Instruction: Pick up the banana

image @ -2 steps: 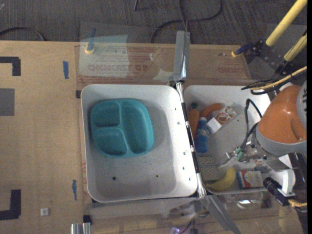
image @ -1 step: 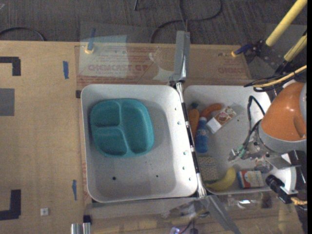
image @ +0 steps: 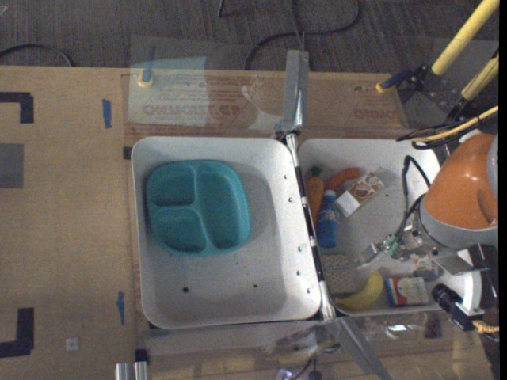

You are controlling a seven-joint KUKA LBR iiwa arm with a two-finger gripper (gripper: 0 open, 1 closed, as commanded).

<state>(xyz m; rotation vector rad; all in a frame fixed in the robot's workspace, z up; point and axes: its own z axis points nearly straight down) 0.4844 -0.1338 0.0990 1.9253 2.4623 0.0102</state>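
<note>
The yellow banana (image: pixel 361 294) lies curved along the near edge of the right bin (image: pixel 372 150), by its front-left corner. My gripper (image: pixel 388 249) hangs over the right half of that bin, a little above and to the right of the banana in the picture. Nothing shows held in it. The grey arm with its orange band (image: pixel 463 187) reaches in from the right and hides the bin's right side.
Also in the right bin are an orange carrot-like piece (image: pixel 315 194), a blue bottle (image: pixel 327 228), a white box (image: pixel 358 194) and a small carton (image: pixel 408 290) beside the banana. The left bin (image: pixel 238 291) holds a teal divided plate (image: pixel 197 206). Cables run at the right.
</note>
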